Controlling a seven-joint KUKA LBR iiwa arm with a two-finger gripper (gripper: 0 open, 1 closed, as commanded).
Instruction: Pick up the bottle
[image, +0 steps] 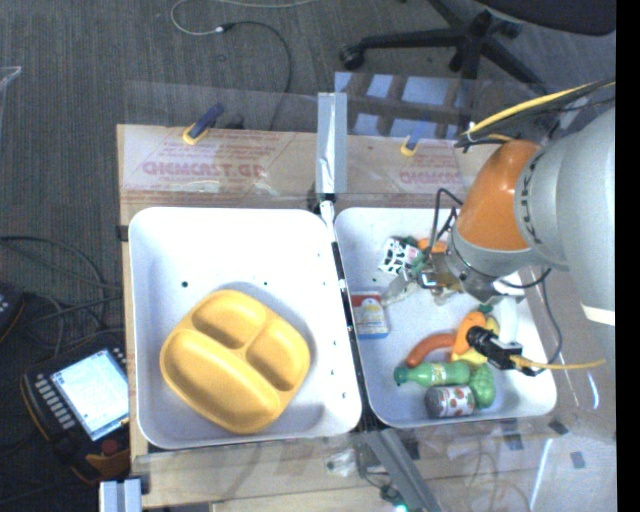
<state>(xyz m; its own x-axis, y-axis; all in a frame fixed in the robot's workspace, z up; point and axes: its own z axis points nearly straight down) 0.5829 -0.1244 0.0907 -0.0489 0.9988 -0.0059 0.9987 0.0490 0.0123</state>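
While the hand (432, 268) hangs low in the right bin (372, 400), can't tell how it's set. Just left of it: one small carton (371, 316) and one patterned packet (398, 256). Below it lies one green bottle (436, 374), beside one can (451, 401). Further left, one yellow divided tray (238, 358) sits in the left bin (160, 240).

Bottle (432, 374) lies in right bin (365, 395), behind the can (450, 401); tray (237, 359) fills left bin (160, 240).
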